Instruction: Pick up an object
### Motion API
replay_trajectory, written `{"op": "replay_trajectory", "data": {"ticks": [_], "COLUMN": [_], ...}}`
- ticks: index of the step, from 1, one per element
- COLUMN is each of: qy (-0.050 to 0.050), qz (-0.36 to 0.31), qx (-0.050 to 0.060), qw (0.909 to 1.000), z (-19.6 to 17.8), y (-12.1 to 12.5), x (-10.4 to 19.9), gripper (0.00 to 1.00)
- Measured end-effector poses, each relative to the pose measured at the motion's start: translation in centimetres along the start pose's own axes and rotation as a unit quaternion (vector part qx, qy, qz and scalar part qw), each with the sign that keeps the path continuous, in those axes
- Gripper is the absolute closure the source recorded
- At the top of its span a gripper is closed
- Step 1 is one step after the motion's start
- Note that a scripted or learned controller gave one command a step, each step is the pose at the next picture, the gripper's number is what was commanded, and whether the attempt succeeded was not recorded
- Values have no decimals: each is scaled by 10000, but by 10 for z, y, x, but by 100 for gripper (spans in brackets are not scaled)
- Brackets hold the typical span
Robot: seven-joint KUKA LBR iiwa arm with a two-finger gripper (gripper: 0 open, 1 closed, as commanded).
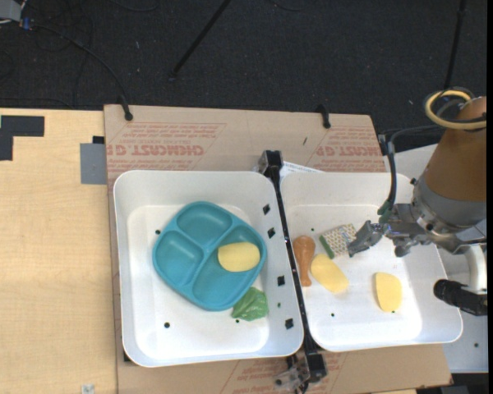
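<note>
In the right bin [444,322], my gripper [382,238] hangs over the middle, arm reaching in from the right. I can't tell its state from this angle, and I see nothing caught in it. Candidate objs below: a yellow lemon-shaped piece [387,290] lying alone toward the right side, another yellow piece [330,275] touching an orange drumstick-like piece [303,258] by the divider, and a small checkered item [338,238] just beside the tool, toward the divider. Left bin [140,318] has a teal compartment plate [199,254] w/ a yellow oval [239,257] sitting in its right compartment, plus a green leafy thing [251,304] touching the plate's near edge. My read: nothing picked yet, the pick is all to do. The lone yellow piece looks the easiest target, since it's apart from neighbours; the clustered pair risks a double nudge.
</note>
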State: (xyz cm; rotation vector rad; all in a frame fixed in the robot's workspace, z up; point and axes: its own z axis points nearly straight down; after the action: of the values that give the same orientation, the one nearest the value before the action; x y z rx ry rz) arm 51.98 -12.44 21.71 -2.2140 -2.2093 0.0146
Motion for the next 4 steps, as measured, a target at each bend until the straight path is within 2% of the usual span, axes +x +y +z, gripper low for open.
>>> {"op": "replay_trajectory", "data": {"ticks": [1, 2, 3, 4], "qy": [-9, -6, -4, -8], "qz": [-11, -9, -6, -7], "qx": [-60, -44, -40, -62], "qw": [10000, 10000, 10000, 10000], "z": [-6, 56, 103, 130], "y": [3, 7, 2, 3], "x": [0, -2, -8, -7], "gripper": [0, 0, 0, 0]}}
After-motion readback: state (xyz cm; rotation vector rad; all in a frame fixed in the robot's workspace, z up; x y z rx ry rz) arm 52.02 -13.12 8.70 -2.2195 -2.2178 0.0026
